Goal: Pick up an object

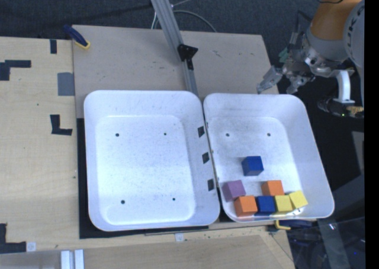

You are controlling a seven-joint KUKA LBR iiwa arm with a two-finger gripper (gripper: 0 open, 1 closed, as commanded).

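Presently gripper (273,82) parked past right bin (308,119) far rim, nothing held, spread unreadable | blue cube (253,165) well below gripper, standing apart | likely light, rigid, smooth | pinch opposite flat faces.

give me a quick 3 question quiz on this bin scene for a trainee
1. True or false: all the blocks lie in the right bin.
2. Multiple choice: which block sits apart from the cluster, nearer the bin's middle? A) purple block B) lone blue block C) yellow block
3. Short answer: where is the pincer relative to the right bin?

Key
1. True
2. B
3. Near the bin's far right corner, away from the blocks.
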